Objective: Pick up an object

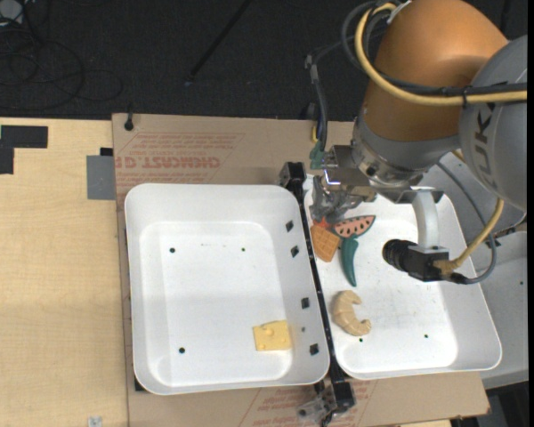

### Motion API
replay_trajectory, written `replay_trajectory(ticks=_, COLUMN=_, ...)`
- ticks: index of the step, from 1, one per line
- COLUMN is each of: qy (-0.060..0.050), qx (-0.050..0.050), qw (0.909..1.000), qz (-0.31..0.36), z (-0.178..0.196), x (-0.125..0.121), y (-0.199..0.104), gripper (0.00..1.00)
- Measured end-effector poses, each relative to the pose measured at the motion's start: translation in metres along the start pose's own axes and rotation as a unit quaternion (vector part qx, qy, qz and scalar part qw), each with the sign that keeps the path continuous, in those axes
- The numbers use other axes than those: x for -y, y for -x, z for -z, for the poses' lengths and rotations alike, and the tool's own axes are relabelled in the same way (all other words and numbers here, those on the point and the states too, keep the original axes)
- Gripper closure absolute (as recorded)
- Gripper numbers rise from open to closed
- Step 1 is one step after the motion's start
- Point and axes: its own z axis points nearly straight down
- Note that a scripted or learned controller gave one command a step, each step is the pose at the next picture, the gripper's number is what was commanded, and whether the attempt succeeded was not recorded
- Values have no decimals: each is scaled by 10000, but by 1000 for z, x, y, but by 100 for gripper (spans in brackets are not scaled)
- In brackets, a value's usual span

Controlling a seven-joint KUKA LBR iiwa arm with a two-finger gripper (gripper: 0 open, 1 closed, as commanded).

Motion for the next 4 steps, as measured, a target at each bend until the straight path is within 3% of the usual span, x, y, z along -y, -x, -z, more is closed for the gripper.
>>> replay_trajectory(ticks=1, qy=-27, qx=3, qw=10000, qz=-21, z=-73, x=22, y=-15, gripper=100)
replay_trajectory(ticks=2, qy=2, qx=-3, qw=10000, qz=-4, z=-16, x=64, y=-17, gripper=100)
replay_trajectory(ticks=3, qy=-28, qx=4, qw=10000, qz=-29, z=-67, x=75, y=37, gripper=100)
replay_trajectory(ticks=4, qy=-22, qx=2, qw=10000, qz=-27, z=-91, x=74, y=87, gripper=100)
